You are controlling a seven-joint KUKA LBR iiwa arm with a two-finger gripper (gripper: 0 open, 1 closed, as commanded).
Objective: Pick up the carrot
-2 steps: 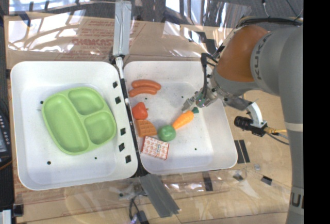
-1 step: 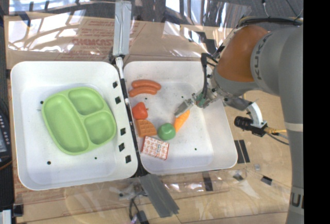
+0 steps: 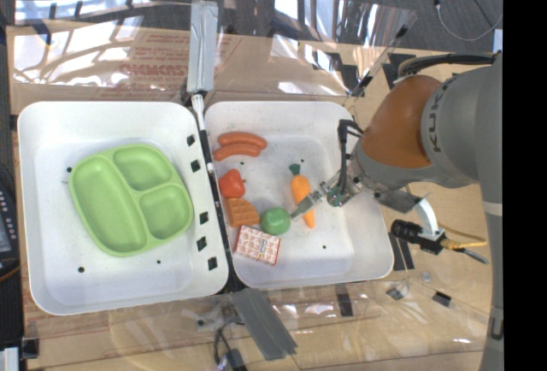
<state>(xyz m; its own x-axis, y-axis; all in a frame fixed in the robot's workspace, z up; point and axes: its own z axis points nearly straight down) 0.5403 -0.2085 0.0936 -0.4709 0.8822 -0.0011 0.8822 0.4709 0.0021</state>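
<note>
Red-and-white packet (image 3: 257, 245): nearest the camera of the things in the right bin (image 3: 363, 251), lying flat, down and to the left of the carrot.
Green ball (image 3: 275, 220): just left of the carrot's lower end, touching or nearly touching the packet's upper corner.
Orange waffle piece (image 3: 242, 212): left of the green ball, further from the carrot.
Gripper (image 3: 309, 203): at the carrot's right flank, low over the bin floor; the fingers reach in from the right as a thin metal pair, and their tips lie at or against the carrot's lower half. How far apart they stand I cannot tell (tips too small and blurred against the orange), nor whether the carrot sits between them.
Carrot (image 3: 301, 191): lying on the floor of the right bin, about mid-bin, green top pointing up and away, narrow end toward the camera.
Red tomato piece (image 3: 232, 184): left of the carrot, near the bin's left wall.
Sausages (image 3: 239, 144): two, side by side, up and left of the carrot, the farthest food in that bin.
Arm (image 3: 432, 134): right of the carrot, orange band over the bin's right rim.
Green divided plate (image 3: 130, 198): well left of the carrot, in the left bin (image 3: 43, 190).
</note>
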